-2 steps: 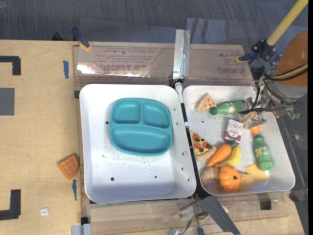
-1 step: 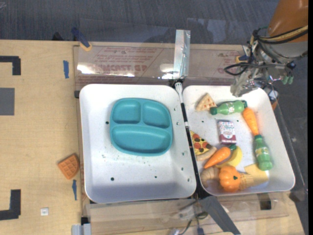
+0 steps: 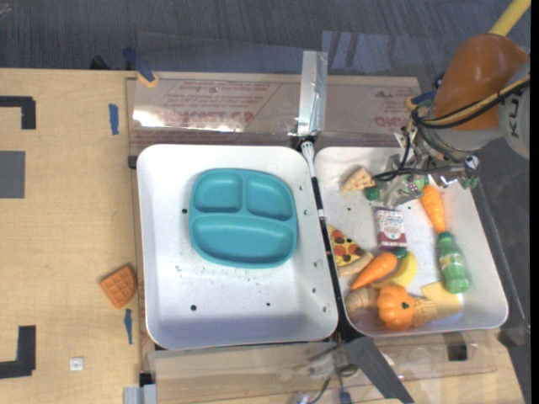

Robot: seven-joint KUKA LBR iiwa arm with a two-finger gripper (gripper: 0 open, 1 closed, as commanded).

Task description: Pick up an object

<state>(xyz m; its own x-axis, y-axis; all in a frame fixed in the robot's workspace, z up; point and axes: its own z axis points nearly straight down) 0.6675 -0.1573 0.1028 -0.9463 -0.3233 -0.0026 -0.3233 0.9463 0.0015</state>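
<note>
Counting: two carrots [image 3: 375,268], one green bottle [image 3: 452,263], one teal tray [image 3: 243,217].

Left bin [image 3: 160,310]: white, speckled with dark spots
Divided plate [image 3: 244,217]: teal
Waffle toy [image 3: 118,285] on the worktop [image 3: 59,225]: orange-brown grid; worktop pale wood with blue tape
Carrots [image 3: 433,207] [image 3: 375,269]: orange
Bottle [image 3: 452,263]: green
Pumpkin [image 3: 393,305]: orange
Pizza slice [image 3: 344,247]: yellow, red dots
Packet [image 3: 389,227]: red and white
Arm band [image 3: 480,70]: orange
</note>
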